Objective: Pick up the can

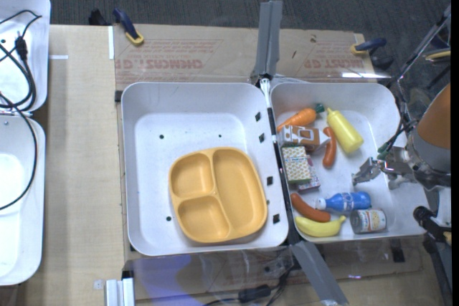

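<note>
You have nothing lifted yet; the can (369,221) lies in the right bin's (387,100) near corner; the claw (368,173) hovers farther back, slightly parted, empty.

Left bin (143,154) carries a yellow divided plate (215,195). Right bin (384,100) is crowded: carrot (301,117), mustard bottle (345,130), two sausages (329,147), banana (320,226), blue bottle (346,201), small boxes (298,165)

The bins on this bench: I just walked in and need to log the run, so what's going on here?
The arm reaches in from the right, its gripper hovering over the right bin, holding nothing. The can it is meant to pick up lies on its side near the bin's front edge, beside a blue bottle and a banana. The left bin holds a yellow divided plate.
</note>
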Tool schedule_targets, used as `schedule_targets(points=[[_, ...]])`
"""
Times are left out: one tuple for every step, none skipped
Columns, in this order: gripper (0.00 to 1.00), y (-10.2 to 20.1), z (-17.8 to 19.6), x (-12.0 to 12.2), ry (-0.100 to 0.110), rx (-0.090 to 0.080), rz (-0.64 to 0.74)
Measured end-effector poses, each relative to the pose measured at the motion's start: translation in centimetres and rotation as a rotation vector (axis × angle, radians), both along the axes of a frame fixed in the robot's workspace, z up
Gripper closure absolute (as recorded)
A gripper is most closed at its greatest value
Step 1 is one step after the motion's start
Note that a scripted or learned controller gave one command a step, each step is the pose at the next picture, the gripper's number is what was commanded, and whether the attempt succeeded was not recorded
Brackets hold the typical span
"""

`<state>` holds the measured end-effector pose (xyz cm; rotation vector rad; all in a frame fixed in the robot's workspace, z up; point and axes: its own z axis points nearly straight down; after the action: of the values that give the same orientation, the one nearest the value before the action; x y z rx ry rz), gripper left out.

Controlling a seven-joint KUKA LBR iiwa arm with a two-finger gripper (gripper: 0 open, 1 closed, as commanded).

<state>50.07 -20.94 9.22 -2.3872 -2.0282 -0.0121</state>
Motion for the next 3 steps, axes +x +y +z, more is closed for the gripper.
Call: schedule_targets(points=[[0.0,0.9,-0.1,8.3,0.001,-0.009,-0.109],[0.0,1.0,0.4,1.7,0.006,-0.011,-0.212],[0.0,1.0,-0.1,-2.2,0.006,-0.006,-0.636]])
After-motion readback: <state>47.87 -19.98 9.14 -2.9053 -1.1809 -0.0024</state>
